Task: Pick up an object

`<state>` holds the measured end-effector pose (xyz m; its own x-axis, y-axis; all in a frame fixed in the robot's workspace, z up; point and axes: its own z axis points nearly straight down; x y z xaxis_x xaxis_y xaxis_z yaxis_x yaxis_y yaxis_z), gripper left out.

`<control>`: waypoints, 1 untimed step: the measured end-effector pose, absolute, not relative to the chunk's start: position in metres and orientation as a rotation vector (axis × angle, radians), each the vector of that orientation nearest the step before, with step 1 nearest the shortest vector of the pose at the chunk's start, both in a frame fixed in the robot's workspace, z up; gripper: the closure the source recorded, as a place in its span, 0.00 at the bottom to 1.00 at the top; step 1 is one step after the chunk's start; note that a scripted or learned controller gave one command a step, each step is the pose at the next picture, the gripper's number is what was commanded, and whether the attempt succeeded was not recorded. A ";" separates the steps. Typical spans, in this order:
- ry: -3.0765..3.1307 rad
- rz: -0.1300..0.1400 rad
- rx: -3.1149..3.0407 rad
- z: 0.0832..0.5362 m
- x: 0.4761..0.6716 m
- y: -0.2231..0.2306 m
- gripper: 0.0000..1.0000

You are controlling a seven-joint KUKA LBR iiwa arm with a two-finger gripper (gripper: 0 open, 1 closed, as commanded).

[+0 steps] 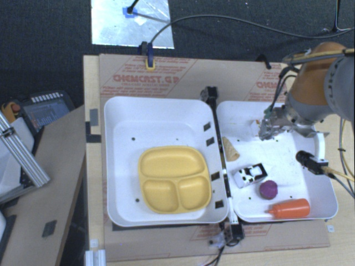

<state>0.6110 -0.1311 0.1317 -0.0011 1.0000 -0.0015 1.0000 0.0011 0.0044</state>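
Four things in the right bin [327, 204], one yellow tray [175, 179] left; hand [268, 129] aloft, grip perhaps empty, unreadable.

Arm [333, 76] cut off at right edge

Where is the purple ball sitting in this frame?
The purple ball lies in the right bin, near its front edge, just above the orange bottle and right of the black-and-white toy.

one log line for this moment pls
gripper over right bin's far end, nothing seen held | purple ball, orange bottle near front | yellow tray in left bin
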 end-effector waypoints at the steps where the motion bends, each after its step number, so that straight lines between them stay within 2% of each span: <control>1: 2.222 0.007 2.212 0.195 0.617 -0.126 1.00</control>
<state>0.6166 -0.1264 0.1947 -0.0046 1.0000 -0.0015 1.0000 0.0046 0.0074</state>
